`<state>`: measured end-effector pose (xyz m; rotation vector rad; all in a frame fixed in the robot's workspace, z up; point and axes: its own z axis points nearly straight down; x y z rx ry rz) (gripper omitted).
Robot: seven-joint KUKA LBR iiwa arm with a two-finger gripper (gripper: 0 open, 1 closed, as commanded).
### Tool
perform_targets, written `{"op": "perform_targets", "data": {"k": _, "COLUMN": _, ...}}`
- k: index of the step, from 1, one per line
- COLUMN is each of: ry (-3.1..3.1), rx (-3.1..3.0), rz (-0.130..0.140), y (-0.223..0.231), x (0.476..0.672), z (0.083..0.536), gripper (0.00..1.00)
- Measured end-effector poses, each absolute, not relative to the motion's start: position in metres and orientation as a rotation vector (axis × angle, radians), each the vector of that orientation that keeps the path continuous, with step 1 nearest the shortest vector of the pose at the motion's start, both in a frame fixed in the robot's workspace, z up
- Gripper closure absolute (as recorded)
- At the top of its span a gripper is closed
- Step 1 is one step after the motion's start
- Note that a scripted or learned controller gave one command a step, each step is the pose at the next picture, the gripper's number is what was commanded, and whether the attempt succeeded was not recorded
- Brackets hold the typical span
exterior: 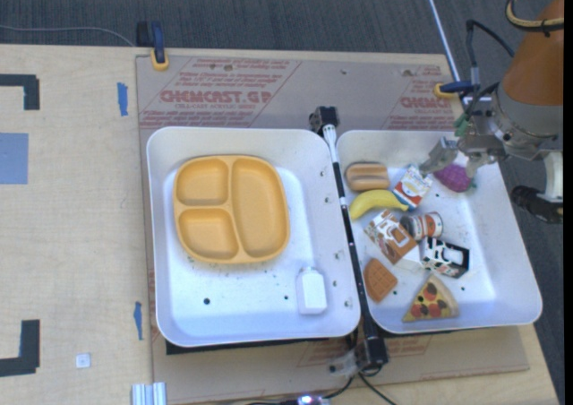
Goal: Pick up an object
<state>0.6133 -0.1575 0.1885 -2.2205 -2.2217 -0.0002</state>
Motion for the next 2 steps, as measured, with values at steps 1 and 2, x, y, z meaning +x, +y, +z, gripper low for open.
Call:
{"op": "perform_targets", "data": {"k": 1, "ry": -2.222, "rx": -2.222, "rz": -0.001, "y": -0.142, "x": 0.580, "z": 0.095, "gripper": 0.00}}
{"op": "perform_targets", "data": {"k": 2, "ry": -2.229, "rx": -2.231, "rz": -0.007, "y": -0.126, "x": 0.561, "z": 0.089, "gripper": 0.00}}
